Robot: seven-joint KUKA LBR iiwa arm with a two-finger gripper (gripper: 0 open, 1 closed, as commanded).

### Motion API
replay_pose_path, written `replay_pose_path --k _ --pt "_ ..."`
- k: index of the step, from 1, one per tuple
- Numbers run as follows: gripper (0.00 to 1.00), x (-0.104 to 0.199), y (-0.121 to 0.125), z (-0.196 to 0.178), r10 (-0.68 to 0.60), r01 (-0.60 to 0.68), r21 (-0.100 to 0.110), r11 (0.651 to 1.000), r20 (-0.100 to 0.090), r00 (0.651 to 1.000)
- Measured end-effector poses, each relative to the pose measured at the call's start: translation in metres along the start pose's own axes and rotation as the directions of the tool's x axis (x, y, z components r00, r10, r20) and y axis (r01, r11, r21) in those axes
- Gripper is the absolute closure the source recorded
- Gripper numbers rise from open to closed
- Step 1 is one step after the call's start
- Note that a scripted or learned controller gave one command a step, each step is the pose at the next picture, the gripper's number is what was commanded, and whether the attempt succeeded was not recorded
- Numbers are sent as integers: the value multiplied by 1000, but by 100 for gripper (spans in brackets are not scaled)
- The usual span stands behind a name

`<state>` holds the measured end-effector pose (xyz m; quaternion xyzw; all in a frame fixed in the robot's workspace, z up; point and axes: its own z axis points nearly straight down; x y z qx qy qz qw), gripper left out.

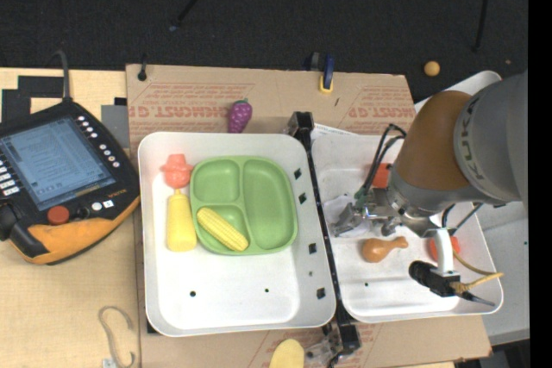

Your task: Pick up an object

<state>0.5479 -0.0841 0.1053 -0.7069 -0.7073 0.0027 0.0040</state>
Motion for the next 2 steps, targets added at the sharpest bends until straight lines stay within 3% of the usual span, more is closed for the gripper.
replay_pose_path --k 1,2 --pt "0 1 -1 19 2 -2 -4 1000 0 1000" --pt "100 -1 -1 8 10 -10 -4 1000 0 1000"
